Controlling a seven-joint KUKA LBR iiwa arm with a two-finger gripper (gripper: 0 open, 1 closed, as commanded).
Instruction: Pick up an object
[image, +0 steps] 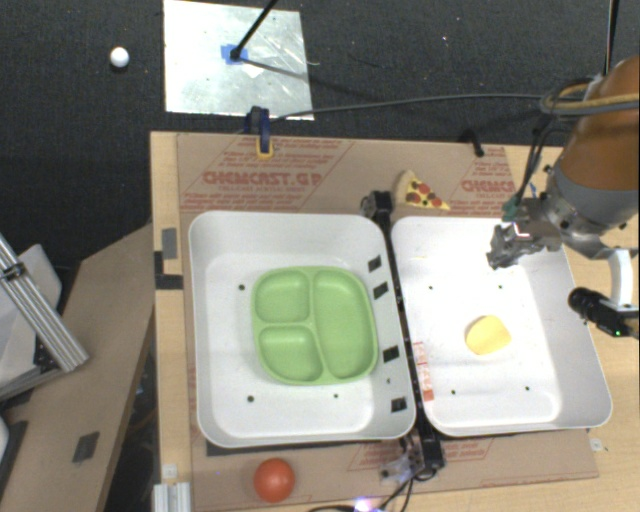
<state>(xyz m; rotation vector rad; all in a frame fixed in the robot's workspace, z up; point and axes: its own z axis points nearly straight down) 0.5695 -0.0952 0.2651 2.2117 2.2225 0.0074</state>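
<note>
Yellow object (488, 335), small, rounded and smooth, lies alone on the right bin's (560, 400) floor, a little toward its front edge.

It looks soft-edged, pale lemon, matte. The gripper (508, 243) hangs over the same bin's back right area, apart from the object; whether its jaws are spread or pressed together cannot be told. The left bin (215, 330) holds a glossy green divided plate (314, 325) with three compartments. A pizza-slice toy (422, 192) rests on the cardboard behind the bins, and an orange-red ball (273, 479) sits before them.
</note>
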